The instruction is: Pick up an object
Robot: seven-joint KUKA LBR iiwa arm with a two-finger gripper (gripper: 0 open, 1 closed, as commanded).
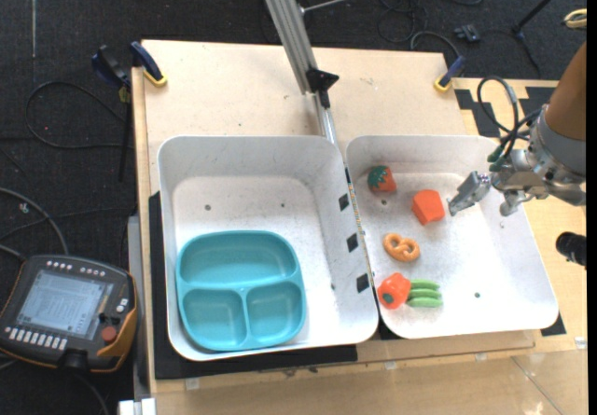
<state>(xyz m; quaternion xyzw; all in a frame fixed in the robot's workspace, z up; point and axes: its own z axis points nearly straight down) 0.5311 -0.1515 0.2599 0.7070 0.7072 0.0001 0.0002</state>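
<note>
We look down on a pale wooden bench (242, 87) that carries two shallow white bins side by side. The left bin (247, 161) holds a turquoise divided tray (241, 289) with three compartments, lying in the near half of that bin. The right bin (504, 273) holds all the small objects. A slim metal post (284, 7) slants up from the seam between the two bins towards the top of the view.

The arm (569, 124) comes in from the right, grey with an orange band above the wrist. Its gripper (490, 194) hangs over the far right part of the right bin, with its two fingers spread well apart; we see nothing between them. One finger (466, 194) points towards the orange block (428, 206) and sits just beside it, though we cannot tell whether they touch.

Among the objects, the orange block lies in the middle of the bin's far half. To its left, near the bin's left wall, lies a red and green toy (381, 180). Below the block lies an orange pretzel (401, 246). Nearest to us, a red-orange pepper (394, 290) lies against a green pod-like piece (424, 295).

A teach pendant (63, 312) rests on the dark floor at the lower left.
</note>
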